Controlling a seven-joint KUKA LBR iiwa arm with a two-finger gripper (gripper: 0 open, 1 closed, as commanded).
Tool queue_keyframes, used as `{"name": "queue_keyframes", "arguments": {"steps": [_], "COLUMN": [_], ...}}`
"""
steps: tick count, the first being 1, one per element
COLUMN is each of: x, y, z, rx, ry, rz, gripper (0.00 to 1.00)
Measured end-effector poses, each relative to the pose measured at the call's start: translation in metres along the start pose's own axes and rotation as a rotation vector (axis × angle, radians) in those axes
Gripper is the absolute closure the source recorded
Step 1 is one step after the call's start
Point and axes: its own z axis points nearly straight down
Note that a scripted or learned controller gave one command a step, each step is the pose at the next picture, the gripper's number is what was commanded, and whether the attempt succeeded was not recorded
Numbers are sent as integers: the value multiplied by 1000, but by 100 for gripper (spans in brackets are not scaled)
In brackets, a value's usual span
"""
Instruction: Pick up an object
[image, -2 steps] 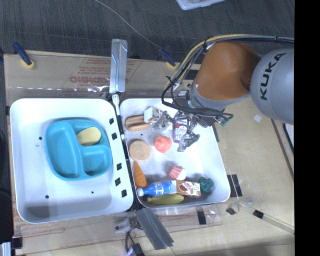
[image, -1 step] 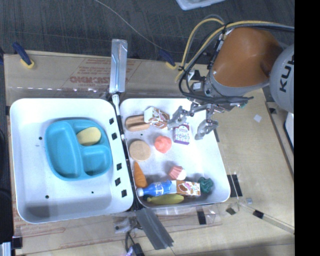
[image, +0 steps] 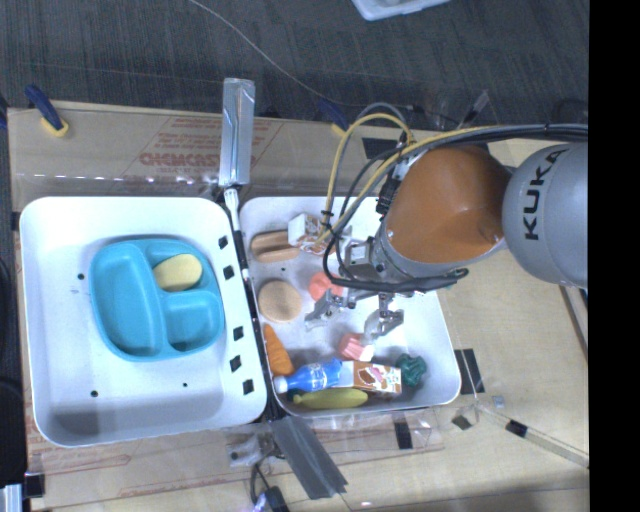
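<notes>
The hand (image: 353, 312) hangs over the middle of the right bin (image: 437, 330), its two metal fingers (image: 322, 309) spread apart with nothing between them. It points down at bare white floor of the bin, with a pink block (image: 357, 347) just below it and a reddish piece (image: 322, 287) just beside its upper finger. Above the hand the orange band (image: 445, 205) and the grey arm (image: 545, 215) reach in from the right, with yellow and black cables looping over the wrist.

Around the hand lie the things to choose from: a round tan bun (image: 280, 300) to its left, a brown sausage-shaped item (image: 272, 244) and a small printed packet (image: 305, 231) near the bin's far side, a carrot (image: 277, 350) by the left wall, and along the near wall a blue bottle (image: 315, 378), a yellow banana (image: 330, 398), a small carton (image: 378, 378) and a dark green item (image: 411, 369).

The left bin (image: 60, 330) holds a blue divided tray (image: 130, 310) with a yellow lemon-like piece (image: 178, 271) in one compartment. Both bins sit on the table (image: 520, 330).
</notes>
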Motion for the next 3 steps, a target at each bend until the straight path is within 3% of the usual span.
{"name": "queue_keyframes", "arguments": {"steps": [1, 2, 3], "x": [-12, -16, -24], "y": [-60, -97, -98], "z": [-27, -9, -32], "rx": [12, 8, 11], "ry": [-1, 0, 2], "rz": [-158, -546, -849], "gripper": [0, 0, 0]}}
